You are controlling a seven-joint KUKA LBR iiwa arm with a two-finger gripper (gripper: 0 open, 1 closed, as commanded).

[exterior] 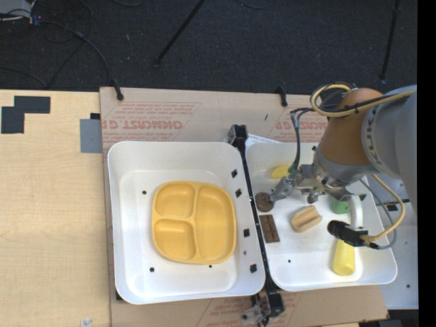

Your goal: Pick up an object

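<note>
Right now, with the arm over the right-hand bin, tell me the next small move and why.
Probably a short descent onto the tan block. The end effector sits just above it in the right bin, and nothing shows gripped. The block lies apart from the yellow object and the dark brown piece, so it looks the easiest target.

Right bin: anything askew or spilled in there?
Nothing spilled. The right bin holds loose items lying at mixed angles: a tan block, a yellow piece, a brown flat piece. The yellow tray sits flat in the left bin.

fixed overhead camera — slanted downward
</note>
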